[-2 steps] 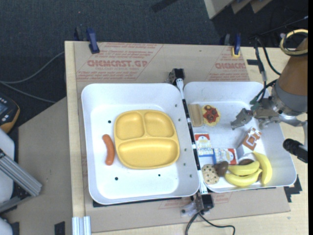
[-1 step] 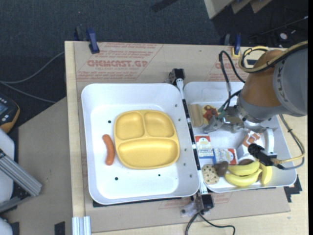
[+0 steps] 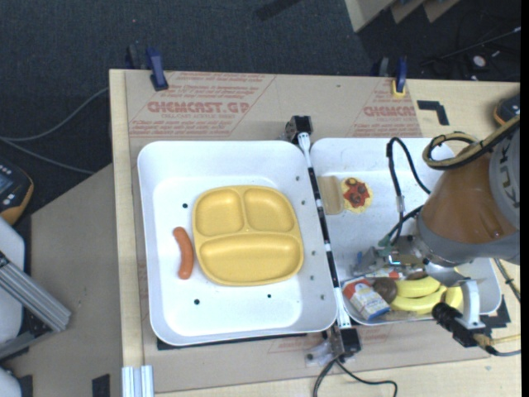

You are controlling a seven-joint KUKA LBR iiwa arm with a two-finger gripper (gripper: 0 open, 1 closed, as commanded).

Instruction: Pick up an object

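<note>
fixed overhead camera, slanted down, both bins (image 3: 240, 160)

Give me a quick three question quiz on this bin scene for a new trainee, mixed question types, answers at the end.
1. True or false: the hot dog lies inside the yellow divided plate.
2. Which bin holds the banana? A) left B) right
3. Fill in: the plate has ___ compartments.

Key: 1 false, it lies beside the plate, on the left bin floor. 2 B, right bin. 3 three.
</note>
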